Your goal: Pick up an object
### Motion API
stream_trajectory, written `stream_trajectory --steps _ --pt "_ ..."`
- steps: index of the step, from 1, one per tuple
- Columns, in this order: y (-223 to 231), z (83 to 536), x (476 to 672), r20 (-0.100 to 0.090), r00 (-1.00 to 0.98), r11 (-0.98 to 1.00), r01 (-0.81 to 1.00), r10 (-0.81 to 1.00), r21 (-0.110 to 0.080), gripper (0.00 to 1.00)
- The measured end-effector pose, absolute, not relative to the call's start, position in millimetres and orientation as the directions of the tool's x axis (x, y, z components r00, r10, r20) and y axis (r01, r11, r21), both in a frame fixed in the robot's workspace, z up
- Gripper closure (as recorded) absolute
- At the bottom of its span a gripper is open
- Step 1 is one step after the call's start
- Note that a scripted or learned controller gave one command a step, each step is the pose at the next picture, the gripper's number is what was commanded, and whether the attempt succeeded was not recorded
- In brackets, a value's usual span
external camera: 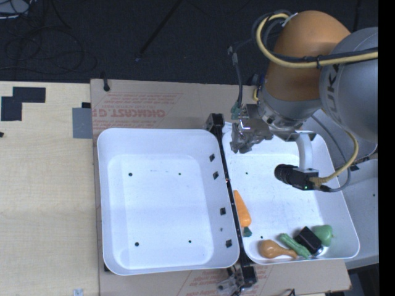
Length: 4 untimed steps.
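In the right bin [290, 214] lie an orange carrot-shaped toy [242, 209] by the left wall, a tan pear-shaped toy [273, 248], a green piece [322, 232] and a small black block [307, 238] in the near right corner. My gripper [243, 142] hangs over the far left part of the right bin, near the divider, well away from the objects. I see nothing between its fingers, and their state is not clear from above.
The left bin [162, 199] sits beside the right one, joined by a black clamp strip [225, 184]. A black cylinder with a green light [295, 176] hangs off the arm over the right bin. Cardboard [154, 103] lies beneath both bins.
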State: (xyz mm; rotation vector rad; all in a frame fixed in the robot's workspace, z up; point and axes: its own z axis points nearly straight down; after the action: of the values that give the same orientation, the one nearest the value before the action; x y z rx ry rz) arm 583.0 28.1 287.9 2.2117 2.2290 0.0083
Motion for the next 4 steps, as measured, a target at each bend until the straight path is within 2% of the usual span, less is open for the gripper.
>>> stream_trajectory --steps 1,2,3,4 --pt "96.8 329.4 552.0 0.003 -0.008 0.008 1.0 1.0 0.0 1.0" --pt "154.7 364.6 502.4 0.003 -0.008 0.008 1.0 1.0 -0.001 1.0" --pt "115.5 333.6 531.2 -0.003 0.004 -0.004 1.0 1.0 -0.006 1.0" --pt "133.2 487.1 520.1 0.004 -0.004 0.004 1.0 1.0 0.012 1.0"
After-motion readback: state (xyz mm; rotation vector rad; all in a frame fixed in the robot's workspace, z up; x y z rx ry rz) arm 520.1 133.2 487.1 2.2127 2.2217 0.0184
